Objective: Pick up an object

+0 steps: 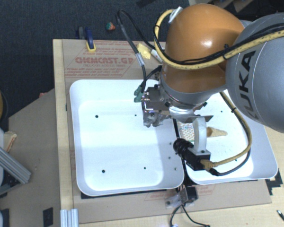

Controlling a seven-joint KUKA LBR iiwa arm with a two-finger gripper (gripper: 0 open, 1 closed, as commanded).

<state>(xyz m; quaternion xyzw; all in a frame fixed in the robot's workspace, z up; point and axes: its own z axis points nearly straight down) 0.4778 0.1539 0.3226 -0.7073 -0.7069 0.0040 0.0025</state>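
Note:
My gripper hangs below the big orange band of the arm, over the right side of the left bin, close to the wall between the bins. In the right bin a tan wedge-shaped object lies just right of the wrist. A small patterned object lies beside it, partly hidden under the arm. I see nothing held at the gripper.
The arm's body covers most of the right bin. A black connector with a yellow cable hangs over the divider near the front. Behind the bins lie a cardboard sheet and a blue and yellow clamp.

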